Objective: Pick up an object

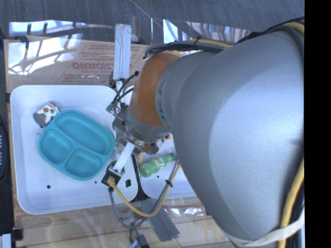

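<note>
Camera view: we're looking down at a slant, and the big grey arm [243, 138] comes in from the right, covering most of the right bin [158, 188].
Gripper: the gripper [137, 182] is down low under the orange band of the wrist, right over the seam where the two bins meet.
Gripper state: cannot tell. The wrist and its cabling crowd the spot, so spread, pressed together or pinching something is not readable here.
Green bottle: here's the closest candidate! The green bottle [156, 164] lies on its side in the right bin, just beside the gripper on the arm's side. Its narrow neck points away from the tool. Whether the two touch, I cannot tell.
Blue plate: on the gripper's opposite side, flat in the left bin [20, 138], sits the blue plate [77, 133]. It has three compartments, one long and two smaller. Its nearest rim runs close to the wrist, and the plate is near the tool but apart from it.
Patterned piece: beyond the plate, farthest from the gripper, sits a small white patterned piece [49, 111] with red and green print. It is at the plate's far rim with a grey bit against it.
Cardboard: a cardboard sheet [88, 63] with red lettering lies behind the bins, well apart from the tool.
</note>
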